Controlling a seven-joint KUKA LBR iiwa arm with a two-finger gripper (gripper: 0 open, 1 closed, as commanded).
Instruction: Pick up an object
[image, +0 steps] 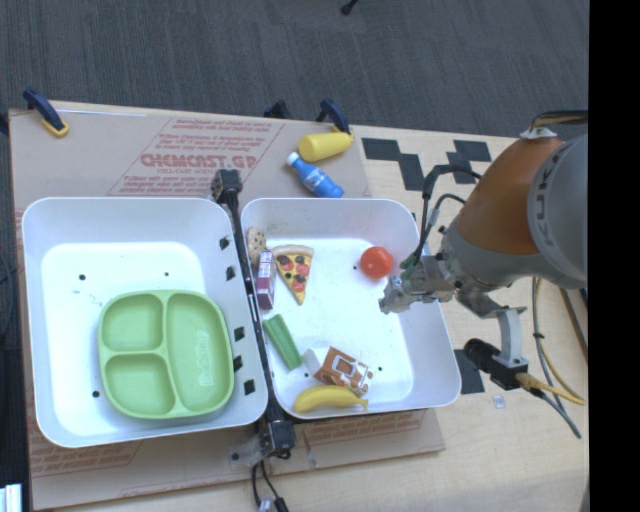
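Hanging over the right bin (432, 350) near its right wall, the claw (397, 297) has nothing in it; how wide it is open, I cannot tell. A red ball (376, 262) sits just beside it, a little to the left and farther back. It is round, so any side should work for grabbing.

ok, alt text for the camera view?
The hand hangs over the right bin's right side, near a red ball; pizza slice, green block and banana lie inside. The left bin holds a green divided tray.
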